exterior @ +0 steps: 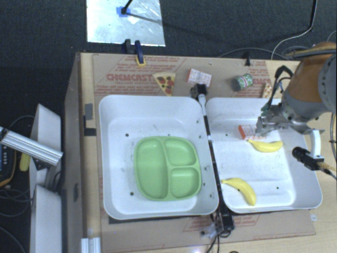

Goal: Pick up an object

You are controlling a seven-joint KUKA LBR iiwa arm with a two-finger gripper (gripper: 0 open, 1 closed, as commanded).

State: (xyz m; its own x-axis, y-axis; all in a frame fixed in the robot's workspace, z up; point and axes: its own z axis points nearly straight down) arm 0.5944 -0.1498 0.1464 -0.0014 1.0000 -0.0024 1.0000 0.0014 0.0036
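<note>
Upper banana (266,146): lies in the right bin, just below the hand and close to it, with its length running left to right
Hand (265,124): low over the right bin's far half; I cannot tell how it is set
Orange piece (243,132): small, just left of the hand, on the bin floor
Lower banana (241,188): near the right bin's front edge, well apart from the hand
Right bin (310,191): holds both bananas and the orange piece
Left bin (113,141): holds a green divided plate (167,167) with three compartments
Table (126,73): a pizza-slice toy (165,82), a card (199,77) and a small can (244,81) lie beyond the bins
</note>
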